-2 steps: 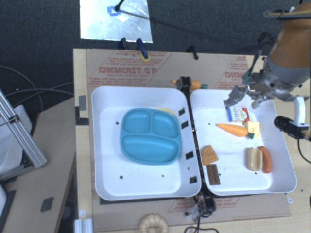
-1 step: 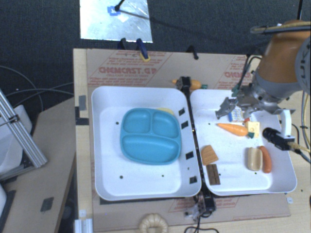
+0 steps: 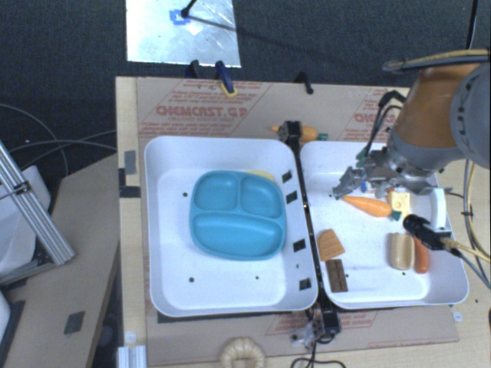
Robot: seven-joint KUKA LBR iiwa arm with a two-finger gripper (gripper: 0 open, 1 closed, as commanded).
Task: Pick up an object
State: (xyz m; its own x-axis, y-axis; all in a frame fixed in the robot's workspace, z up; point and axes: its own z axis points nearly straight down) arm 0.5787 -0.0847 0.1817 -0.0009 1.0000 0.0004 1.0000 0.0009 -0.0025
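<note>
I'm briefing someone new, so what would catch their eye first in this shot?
Probably the blue divided plate sitting in the middle of the left bin. Next, the grey arm's gripper low over the right bin, just beside an orange carrot, with other toy foods nearby.

A single fixed camera looks down at a slant from above the cardboard-covered worktop, far enough back to take in both shallow white bins, with the grey-and-orange arm entering from the right.
</note>
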